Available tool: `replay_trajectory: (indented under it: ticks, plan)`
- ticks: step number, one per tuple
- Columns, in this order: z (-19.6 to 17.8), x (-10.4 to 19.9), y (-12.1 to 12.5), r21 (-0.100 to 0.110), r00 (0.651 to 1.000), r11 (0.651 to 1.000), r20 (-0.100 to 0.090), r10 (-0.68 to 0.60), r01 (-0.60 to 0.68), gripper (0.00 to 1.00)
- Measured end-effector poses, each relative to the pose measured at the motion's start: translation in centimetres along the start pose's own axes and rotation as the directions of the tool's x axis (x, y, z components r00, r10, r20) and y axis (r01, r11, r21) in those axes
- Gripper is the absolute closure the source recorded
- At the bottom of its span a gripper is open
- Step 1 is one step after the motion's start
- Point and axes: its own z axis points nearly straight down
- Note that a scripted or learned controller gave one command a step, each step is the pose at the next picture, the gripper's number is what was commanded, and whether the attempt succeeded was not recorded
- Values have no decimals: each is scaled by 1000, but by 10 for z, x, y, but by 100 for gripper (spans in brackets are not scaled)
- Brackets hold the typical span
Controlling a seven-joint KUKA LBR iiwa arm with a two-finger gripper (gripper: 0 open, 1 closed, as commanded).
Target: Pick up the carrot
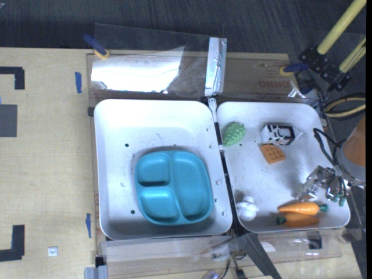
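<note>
Two bins: white and shallow, side by side; the left bin [110, 156] and the right bin [302, 112].
Left bin: bears a blue divided plate [173, 186] with three compartments.
Carrot [300, 210]: orange, lying on its side along the near wall of the right bin, towards its right corner, with a green bit at its left end.
Gripper [319, 183]: low over the right bin, just above and to the right of the carrot; nothing seen between its fingers, and whether they stand apart or together I cannot tell.
Other things in right bin: a green knobbly ball [233, 133] near the far left corner, a black-and-white toy [277, 133], an orange waffle-like square [272, 153], a small white object [247, 208] near the front left.
</note>
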Motion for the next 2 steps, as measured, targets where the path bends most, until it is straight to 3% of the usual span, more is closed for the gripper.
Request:
replay_trajectory:
  ticks: [1,2]
  plan:
    - [0,0,0,1,1000,1000,1,1,-1,0]
    - [-31,38,50,5,985,985,-10,170,-170,0]
